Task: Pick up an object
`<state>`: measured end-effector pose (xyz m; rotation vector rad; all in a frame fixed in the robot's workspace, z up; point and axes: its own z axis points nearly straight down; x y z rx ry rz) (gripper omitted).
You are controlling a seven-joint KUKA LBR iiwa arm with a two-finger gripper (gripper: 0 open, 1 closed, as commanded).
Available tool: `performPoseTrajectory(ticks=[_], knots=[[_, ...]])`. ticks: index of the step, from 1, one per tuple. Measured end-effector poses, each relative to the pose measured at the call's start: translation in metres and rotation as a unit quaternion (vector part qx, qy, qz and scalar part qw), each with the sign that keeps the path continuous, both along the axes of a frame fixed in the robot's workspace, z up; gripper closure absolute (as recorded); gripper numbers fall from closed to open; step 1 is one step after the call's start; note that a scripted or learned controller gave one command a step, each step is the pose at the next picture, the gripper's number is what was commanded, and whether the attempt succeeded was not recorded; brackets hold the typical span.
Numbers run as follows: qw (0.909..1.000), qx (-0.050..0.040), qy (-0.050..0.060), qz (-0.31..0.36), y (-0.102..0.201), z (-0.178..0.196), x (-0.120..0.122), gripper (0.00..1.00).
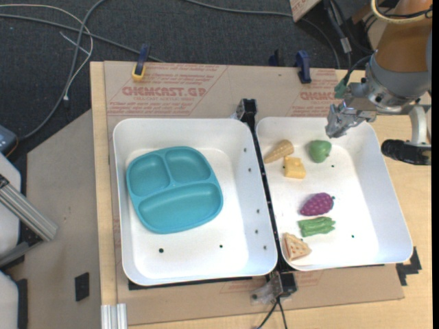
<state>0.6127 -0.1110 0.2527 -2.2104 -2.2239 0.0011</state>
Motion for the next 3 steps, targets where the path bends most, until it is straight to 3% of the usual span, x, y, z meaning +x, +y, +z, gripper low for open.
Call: performPoseTrajectory(ticks=[3], knots=[[1.0000,-0.0009,0.000,0.000,0.159,-0.024,0.014,1.00]])
